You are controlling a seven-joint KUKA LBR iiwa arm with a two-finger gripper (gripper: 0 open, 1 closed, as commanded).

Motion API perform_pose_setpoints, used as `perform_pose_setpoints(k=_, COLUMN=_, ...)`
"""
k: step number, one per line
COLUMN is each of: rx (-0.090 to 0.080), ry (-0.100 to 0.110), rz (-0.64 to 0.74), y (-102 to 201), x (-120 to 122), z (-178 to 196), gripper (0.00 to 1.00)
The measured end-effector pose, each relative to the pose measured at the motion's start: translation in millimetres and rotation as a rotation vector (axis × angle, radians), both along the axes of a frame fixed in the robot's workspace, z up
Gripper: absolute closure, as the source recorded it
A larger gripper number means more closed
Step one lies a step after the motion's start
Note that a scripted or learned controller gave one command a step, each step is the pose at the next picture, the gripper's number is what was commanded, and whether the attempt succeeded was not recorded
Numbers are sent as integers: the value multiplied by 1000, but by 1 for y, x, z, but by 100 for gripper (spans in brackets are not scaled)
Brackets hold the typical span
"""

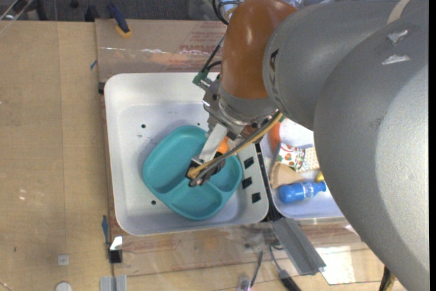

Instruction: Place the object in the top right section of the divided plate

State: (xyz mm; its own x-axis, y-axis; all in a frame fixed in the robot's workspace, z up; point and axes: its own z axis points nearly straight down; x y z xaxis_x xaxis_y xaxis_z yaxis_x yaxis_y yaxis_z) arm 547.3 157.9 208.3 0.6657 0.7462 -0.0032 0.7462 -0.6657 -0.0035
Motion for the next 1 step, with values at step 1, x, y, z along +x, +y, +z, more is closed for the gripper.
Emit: perform_pose_setpoints(k=1, rx=1, ry=2, rz=118, y=-46, x=-44, z=6, gripper=100)
